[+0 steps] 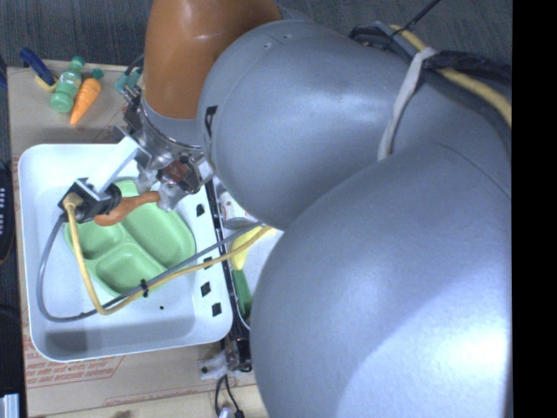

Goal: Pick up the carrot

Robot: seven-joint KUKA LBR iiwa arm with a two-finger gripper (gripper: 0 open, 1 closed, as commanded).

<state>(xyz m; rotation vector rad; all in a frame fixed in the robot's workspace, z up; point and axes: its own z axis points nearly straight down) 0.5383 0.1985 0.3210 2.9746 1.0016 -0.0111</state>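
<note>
An orange carrot point(130, 207) lies slanted over the back left part of a green divided tray point(148, 246) in the left white bin point(52, 320). Its right end reaches under the gripper point(170, 181), which hangs over the bin's back right area, just below the arm's orange band point(187, 42). Whether the carrot is gripped or only touched there is hidden by the wrist. The carrot's left end sits next to a black cable plug point(87, 198).
Yellow and grey cables point(83, 268) loop across the left bin and the tray. Outside the bin at the back left lie a second small carrot point(84, 100) and a green bottle point(65, 90). The arm's bulk covers the right bin.
</note>
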